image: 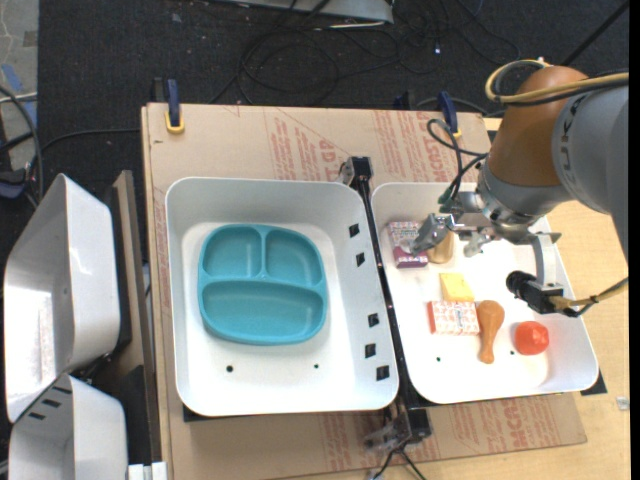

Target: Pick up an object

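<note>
My gripper (445,234) hangs over the back left part of the right bin (570,373). A small tan object (441,252) lies right under it, and I cannot tell whether they touch. A pink and purple box (405,243) sits just to its left. Nearer the front lie a yellow block (456,286), a red and white packet (453,317), a brown drumstick (488,329) and a red tomato (531,337).
The left bin (190,368) holds a teal divided plate (263,283). A black divider with clips (372,268) runs between the bins. The grey arm (560,148) crosses the right bin's back right corner, and a black cable fitting (527,290) hangs by the tomato.
</note>
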Robot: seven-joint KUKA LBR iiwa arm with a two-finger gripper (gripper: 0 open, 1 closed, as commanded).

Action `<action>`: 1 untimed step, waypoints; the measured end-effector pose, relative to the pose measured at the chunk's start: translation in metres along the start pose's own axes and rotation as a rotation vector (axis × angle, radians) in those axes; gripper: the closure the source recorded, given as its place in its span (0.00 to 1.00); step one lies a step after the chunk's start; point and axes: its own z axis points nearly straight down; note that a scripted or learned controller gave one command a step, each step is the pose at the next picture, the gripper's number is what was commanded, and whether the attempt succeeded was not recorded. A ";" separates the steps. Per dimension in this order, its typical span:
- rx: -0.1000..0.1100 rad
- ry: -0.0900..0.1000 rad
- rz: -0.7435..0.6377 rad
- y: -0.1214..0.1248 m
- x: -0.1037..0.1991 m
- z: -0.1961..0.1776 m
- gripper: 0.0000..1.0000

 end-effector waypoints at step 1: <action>-0.002 -0.001 0.002 0.002 -0.008 0.047 0.00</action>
